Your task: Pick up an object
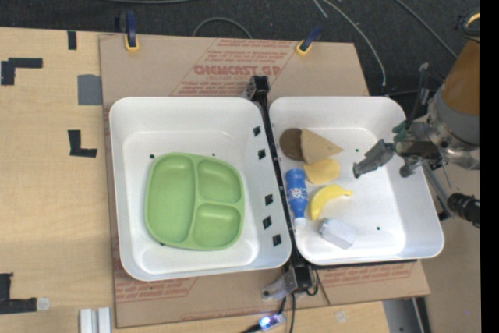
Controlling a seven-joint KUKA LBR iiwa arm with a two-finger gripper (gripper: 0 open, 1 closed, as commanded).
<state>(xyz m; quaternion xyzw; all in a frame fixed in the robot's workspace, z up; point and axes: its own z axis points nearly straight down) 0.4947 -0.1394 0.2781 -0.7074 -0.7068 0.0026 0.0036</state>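
Two shallow white plastic bins sit side by side on a brown cardboard sheet (234,66) laid over the wooden tabletop (47,191). The left bin (125,117) holds a green divided plastic plate (195,201) near its middle. In the right bin (417,234), the things crowd its left side: a brown round piece (291,141) farthest back, a tan wedge (318,144) touching its right, a yellow lump (323,170) in front of that, then a yellow banana (327,200), with a blue-and-white tube (295,196) lying along the left wall and a grey block (337,233) nearest the front. The end effector (383,160) hangs over the bin's right half, apart from them.
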